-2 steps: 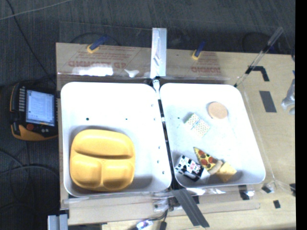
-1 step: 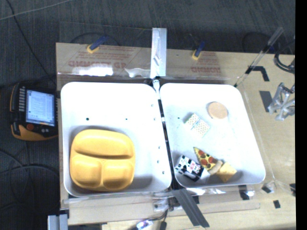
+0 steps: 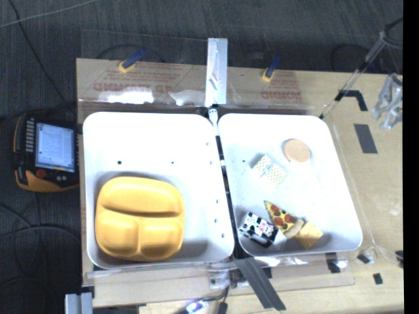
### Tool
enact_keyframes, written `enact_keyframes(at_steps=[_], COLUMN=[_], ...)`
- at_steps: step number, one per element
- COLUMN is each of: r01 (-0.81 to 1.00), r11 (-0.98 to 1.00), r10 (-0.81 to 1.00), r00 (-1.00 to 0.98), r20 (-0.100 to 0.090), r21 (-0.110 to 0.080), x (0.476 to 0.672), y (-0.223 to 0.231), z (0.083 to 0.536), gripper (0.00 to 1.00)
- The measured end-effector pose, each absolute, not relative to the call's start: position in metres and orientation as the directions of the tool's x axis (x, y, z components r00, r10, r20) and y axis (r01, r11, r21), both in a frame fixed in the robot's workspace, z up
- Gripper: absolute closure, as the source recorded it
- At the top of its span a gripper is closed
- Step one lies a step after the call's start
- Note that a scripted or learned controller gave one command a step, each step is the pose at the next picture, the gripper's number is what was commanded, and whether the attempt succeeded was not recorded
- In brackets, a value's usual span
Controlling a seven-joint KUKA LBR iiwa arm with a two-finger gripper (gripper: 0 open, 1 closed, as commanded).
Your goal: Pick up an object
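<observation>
Item 1. Gripper [image 3: 387, 102]: recorded as a pale metallic assembly at the right edge of the view, over bare bench beyond the right bin [image 3: 340, 175]. Its open or closed state could not be told. Nothing was seen held in it, and it was placed well apart from every object.

Item 2. Tan disc [image 3: 297, 151]: round, flat, light brown. It was located in the upper part of the right bin, lying alone.

Item 3. Patterned packet [image 3: 270, 169]: small, squarish, white with a fine greenish check. It was noted near the disc, lower and to its left, and apart from it.

Item 4. Pizza slice [image 3: 279, 216]: a toy wedge, red and yellow with dark spots, found at the bin's near side.

Item 5. Yellow wedge [image 3: 309, 235]: plain ochre, set touching the pizza slice on its right.

Item 6. Spotted block [image 3: 256, 228]: black and white, lodged just beside the pizza slice on its left, near the bin's lower left corner.

Item 7. Yellow moulded object [image 3: 139, 216]: large, rounded, glossy, divided by grooves into three lobes. It was held in the lower left part of the left bin [image 3: 150, 136].

Item 8. Handheld screen unit [image 3: 46, 150]: dark with an orange casing, placed on the floor left of the bench.
</observation>
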State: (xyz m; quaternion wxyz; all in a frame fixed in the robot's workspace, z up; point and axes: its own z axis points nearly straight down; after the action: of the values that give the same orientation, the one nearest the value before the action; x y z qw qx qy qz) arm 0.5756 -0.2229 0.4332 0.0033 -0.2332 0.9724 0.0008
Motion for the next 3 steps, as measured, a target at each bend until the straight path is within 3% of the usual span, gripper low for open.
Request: enact_keyframes(at_steps=[2, 3], r01=[-0.452, -0.528], r11=[0.892, 0.849], r10=[-0.452, -0.528], r00=[-0.892, -0.849], r20=[-0.019, -0.004], r21=[0.000, 0.002], x=[0.582, 0.565], y=[-0.223, -0.223], z=[0.450, 0.366], gripper=[1.00, 1.00])
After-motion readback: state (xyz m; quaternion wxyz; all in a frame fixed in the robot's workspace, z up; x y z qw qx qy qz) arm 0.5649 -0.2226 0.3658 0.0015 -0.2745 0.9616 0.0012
